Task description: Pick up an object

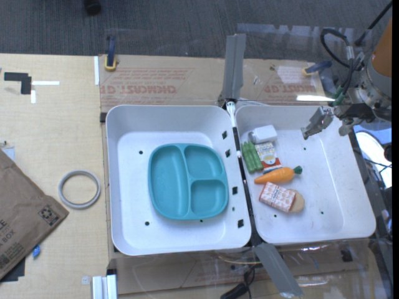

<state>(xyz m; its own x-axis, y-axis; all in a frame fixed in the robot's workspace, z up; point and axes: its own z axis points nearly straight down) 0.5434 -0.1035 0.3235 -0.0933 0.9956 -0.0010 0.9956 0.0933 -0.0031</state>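
Fingers (317, 124) look spread w/ nothing between them; gripper (330, 122) sits above the right bin's (349, 185) far right corner, well apart from the items. Carrot (278, 175) lies approx mid-left in that bin, just beside a green packet (251, 157), w/ a white block (264, 133) behind and an orange box (278, 197) in front. Left bin (124, 179) holds a teal divided plate (187, 180).

Setting: robotics lab. Evidence: wooden desk (50, 136) bore two white bins (118, 185), left of the hand (330, 122); tape roll (79, 188), cardboard sheets (162, 83), loose cables (340, 52), grey carpet (187, 11).
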